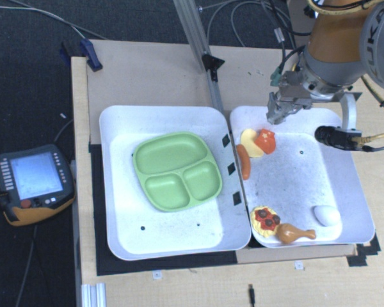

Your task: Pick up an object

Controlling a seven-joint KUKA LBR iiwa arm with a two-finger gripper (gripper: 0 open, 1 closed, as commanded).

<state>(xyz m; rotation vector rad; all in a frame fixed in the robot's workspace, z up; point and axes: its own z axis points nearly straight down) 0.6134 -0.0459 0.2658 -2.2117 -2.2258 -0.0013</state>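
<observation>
A handheld control pendant [32, 181] lies on the dark floor at far left, with an orange underside and a pale lit screen. Its text is too small to read. A blue clamp [89, 55] grips the far left corner of the wooden surface [147, 69].

On the surface sit two shallow white bins side by side. The left bin [115, 133] holds a light green divided plate [177, 170] with three compartments, lying flat near the bin's middle. A grey metal pole [191, 24] slants down from the top to the bins' far edge, between the two bins. Small black tape pieces [231, 168] mark the rims where the bins meet.

The right bin [352, 190] holds toy food. An orange-red sausage [244, 160] lies along its left wall. Just beside it, toward the far rim, is a yellow and red toy piece [258, 141]. At the near left corner sits a pizza slice [265, 220] with a brown drumstick [294, 234] touching it. A white egg [325, 215] lies near the bin's near right corner, apart from the drumstick.

My tool [274, 118] hangs over the right bin's far rim, just above and beside the yellow and red toy piece, and nothing stands between them. I cannot tell whether my tool is open or closed, and I see nothing gripped in it. My grey arm with its orange band [342, 18] reaches in from the upper right.
</observation>
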